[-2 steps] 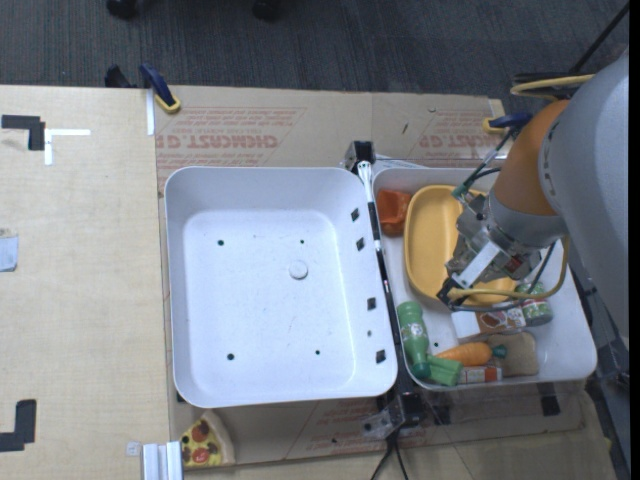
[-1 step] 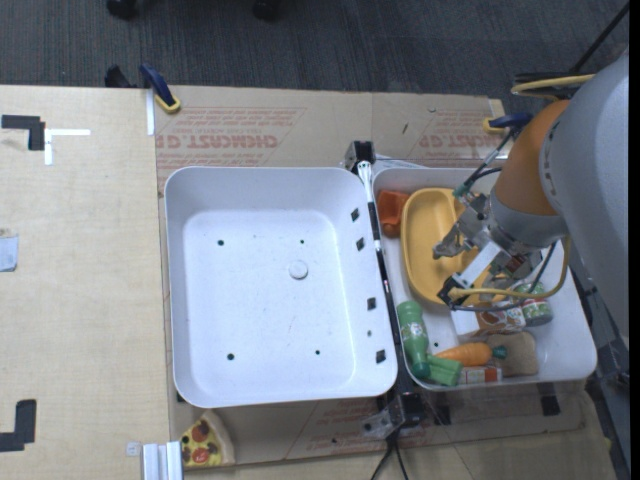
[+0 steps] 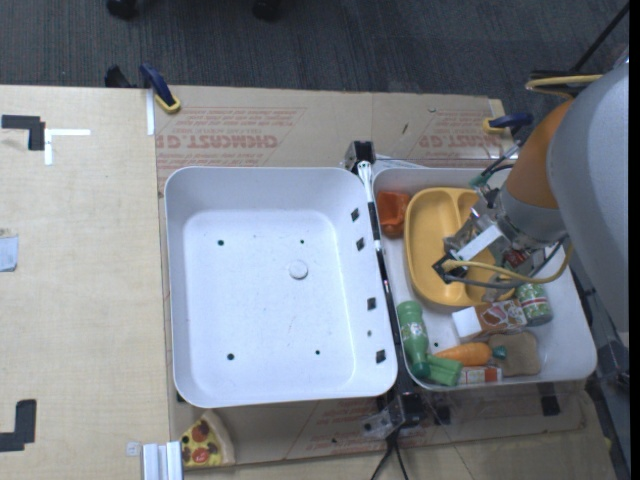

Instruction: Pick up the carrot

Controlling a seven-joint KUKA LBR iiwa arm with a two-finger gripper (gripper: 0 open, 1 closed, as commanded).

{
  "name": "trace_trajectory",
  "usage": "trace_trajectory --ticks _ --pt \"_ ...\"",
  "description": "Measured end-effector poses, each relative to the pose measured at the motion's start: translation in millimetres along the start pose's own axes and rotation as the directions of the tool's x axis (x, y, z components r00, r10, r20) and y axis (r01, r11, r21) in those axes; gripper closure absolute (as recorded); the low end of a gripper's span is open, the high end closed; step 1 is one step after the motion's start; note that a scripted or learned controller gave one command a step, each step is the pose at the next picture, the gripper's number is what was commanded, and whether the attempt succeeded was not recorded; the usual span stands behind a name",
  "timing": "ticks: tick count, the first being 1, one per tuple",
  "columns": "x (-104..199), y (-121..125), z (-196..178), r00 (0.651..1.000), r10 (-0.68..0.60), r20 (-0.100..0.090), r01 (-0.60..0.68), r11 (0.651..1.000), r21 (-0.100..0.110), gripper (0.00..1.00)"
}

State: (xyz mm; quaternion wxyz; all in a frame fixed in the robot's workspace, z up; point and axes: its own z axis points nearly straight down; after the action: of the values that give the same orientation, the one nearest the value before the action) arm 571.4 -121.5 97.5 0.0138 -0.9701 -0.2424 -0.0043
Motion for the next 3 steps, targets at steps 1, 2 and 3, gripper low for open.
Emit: trace_trajectory --ticks 1,2,3 --pt "-15 -38 2 1.000 0.029 0.005 -0.029 0.999 -0.028 0.00" --pt "49 2 2 0.962 0.274 0.001 -0.274 0.961 -0.025 0.00" --pt "-50 -38 -4 0.962 0.272 -0.030 -0.273 0.961 -0.038 0.00"
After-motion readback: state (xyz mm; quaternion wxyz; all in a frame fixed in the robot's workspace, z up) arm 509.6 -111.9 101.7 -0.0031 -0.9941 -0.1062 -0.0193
